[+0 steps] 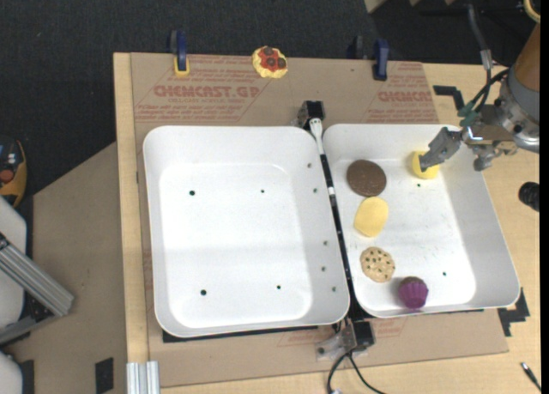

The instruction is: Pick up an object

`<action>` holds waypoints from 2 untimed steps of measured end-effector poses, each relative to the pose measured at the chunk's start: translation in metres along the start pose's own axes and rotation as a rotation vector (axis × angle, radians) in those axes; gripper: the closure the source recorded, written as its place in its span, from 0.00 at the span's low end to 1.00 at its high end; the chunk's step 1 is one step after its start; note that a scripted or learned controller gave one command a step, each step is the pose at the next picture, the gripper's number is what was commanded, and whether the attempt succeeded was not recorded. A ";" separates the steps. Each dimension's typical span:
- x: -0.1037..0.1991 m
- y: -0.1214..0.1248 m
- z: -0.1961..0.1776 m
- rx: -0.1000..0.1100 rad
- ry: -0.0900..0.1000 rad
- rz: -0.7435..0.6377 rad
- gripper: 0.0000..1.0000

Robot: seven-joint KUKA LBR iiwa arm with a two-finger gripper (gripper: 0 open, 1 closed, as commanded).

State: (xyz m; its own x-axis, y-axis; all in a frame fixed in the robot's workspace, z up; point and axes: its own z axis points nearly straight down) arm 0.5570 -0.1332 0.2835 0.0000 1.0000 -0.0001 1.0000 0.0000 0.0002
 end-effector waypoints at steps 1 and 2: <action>0.014 0.051 0.091 0.008 0.002 -0.003 0.00; 0.034 0.072 0.205 0.007 0.003 -0.002 0.00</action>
State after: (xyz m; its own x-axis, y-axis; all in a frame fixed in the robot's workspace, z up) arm 0.6293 -0.0992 0.0782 -0.0016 1.0000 0.0032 1.0000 0.0017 -0.0068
